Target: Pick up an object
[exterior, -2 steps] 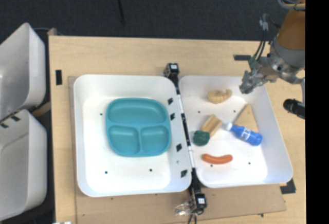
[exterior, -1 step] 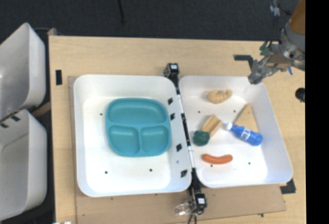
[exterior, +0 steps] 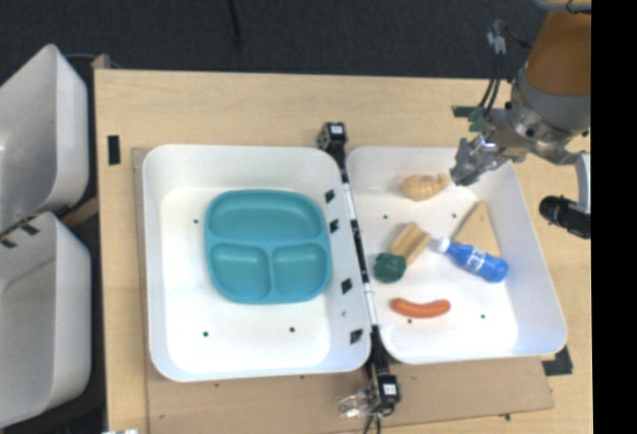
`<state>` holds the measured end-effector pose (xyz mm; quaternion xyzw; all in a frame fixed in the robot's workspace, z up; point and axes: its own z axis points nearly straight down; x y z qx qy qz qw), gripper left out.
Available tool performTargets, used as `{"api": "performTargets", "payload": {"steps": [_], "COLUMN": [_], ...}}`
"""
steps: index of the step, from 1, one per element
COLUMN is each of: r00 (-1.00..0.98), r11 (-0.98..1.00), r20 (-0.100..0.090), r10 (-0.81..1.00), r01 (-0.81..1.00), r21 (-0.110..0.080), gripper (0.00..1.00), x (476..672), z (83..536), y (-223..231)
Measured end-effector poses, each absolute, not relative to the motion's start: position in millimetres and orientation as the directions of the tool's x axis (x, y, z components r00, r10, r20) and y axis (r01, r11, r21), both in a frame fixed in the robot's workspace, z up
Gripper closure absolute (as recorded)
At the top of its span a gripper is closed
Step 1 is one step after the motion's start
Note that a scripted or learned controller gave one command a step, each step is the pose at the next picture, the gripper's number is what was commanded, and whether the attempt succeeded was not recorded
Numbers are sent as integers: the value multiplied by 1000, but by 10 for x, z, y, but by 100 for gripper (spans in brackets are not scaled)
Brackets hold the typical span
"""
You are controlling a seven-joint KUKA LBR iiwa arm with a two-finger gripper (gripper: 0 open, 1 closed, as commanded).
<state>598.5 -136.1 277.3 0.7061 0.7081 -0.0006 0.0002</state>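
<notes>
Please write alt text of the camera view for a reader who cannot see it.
The grey arm's gripper hangs over the right white bin, beside a pale beige lumpy piece; an orange sausage lies nearer. The left white bin holds a teal divided tray.

No readable text, labels, brands, numbers or signs anywhere

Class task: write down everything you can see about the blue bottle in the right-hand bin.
The blue bottle is small, looks like plastic, and has a bright blue body with a white cap end. It lies on its side on the floor of the right bin, aslant, with the white end pointing up-left and the blue body down-right. Its white end sits at the lower end of a tan wooden stick, seemingly touching it. The orange sausage lies apart below it. The gripper is well above it.
</notes>
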Motion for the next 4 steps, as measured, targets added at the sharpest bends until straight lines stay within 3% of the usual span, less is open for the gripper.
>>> {"api": "performTargets", "payload": {"steps": [4], "r00": [-6], "r11": [6], "r20": [1], "r10": [1000], "r01": [1000], "r21": [-1], "gripper": [100], "x": [5144], "z": [2596], "y": [514]}}
